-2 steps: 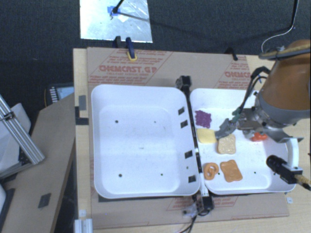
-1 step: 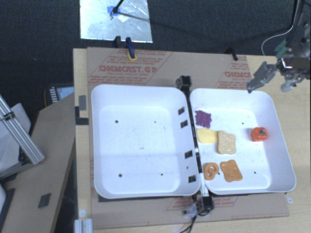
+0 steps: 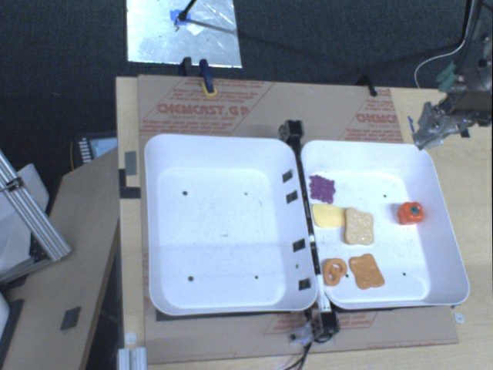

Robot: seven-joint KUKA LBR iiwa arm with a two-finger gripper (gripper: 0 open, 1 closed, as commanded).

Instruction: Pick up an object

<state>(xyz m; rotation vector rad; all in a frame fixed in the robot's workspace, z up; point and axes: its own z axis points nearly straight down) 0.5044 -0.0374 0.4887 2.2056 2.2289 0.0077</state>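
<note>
The right bin (image 3: 441,206) holds several small toy foods. A purple grape cluster (image 3: 322,188) lies at its far left, with a yellow cheese piece (image 3: 328,216) just in front of it and a pale bread slice (image 3: 359,227) next to that. A pretzel (image 3: 334,270) and a brown toast (image 3: 367,271) lie near the front. An orange-red fruit with a green top (image 3: 410,213) sits apart on the right. The gripper (image 3: 428,131) hangs above the bin's far right corner, away from all the objects, with nothing seen in it.
The left bin (image 3: 219,230) lies beside the right one, joined along a black clipped seam (image 3: 299,206). Both rest on a cardboard sheet (image 3: 231,106) on the bench. A shiny metal plate (image 3: 183,21) lies at the back. Cables (image 3: 439,60) hang near the arm.
</note>
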